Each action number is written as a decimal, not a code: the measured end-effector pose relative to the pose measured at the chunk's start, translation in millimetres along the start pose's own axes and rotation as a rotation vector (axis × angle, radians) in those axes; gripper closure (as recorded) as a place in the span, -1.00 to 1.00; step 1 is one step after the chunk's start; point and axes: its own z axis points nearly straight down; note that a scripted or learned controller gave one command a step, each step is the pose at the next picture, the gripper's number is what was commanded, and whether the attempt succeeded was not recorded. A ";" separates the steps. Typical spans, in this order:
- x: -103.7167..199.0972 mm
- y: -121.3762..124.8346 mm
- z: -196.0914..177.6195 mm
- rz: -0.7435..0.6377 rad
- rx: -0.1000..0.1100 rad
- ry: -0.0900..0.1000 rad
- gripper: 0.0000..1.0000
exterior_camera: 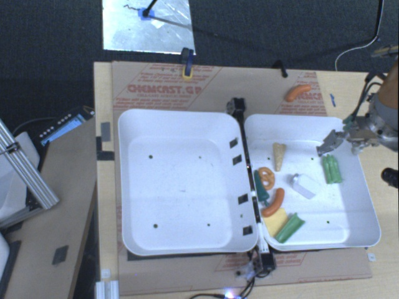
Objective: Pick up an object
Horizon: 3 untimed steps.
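A slanted overhead view shows two shallow white bins side by side on a cardboard-covered tabletop [156, 83]. The left bin [181, 179] has a bare white floor, while the right bin [358, 220] holds a scatter of small toy foods. Nearest the hand lies a green ridged object [331, 169], short and stubby, resembling a bundle of beans or a small pickle, lying roughly lengthwise toward the viewer near the bin's right wall. The hand [336, 139], grey and metallic, enters from the right and hovers over the bin's upper right corner; the green ridged object sits just below it in the picture, close but not between its fingers. Whether the hand is open or closed cannot be told at this size, and nothing is seen gripped in it. Farther left in the same bin are a tan cone-shaped wedge [278, 155], a brown pretzel [265, 177], a small white block [303, 185], an orange-red sausage [274, 202], a yellow piece [275, 221] and a second green piece [290, 227] near the bin's front. Another orange sausage [298, 92] lies outside the bins on the cardboard behind the right bin.
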 end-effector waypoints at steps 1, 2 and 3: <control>56.8 30.7 97.4 -0.006 0.006 0.004 -1.00; 110.1 93.1 123.3 -0.008 -0.005 0.000 -1.00; 105.6 91.8 110.5 -0.004 -0.005 -0.001 1.00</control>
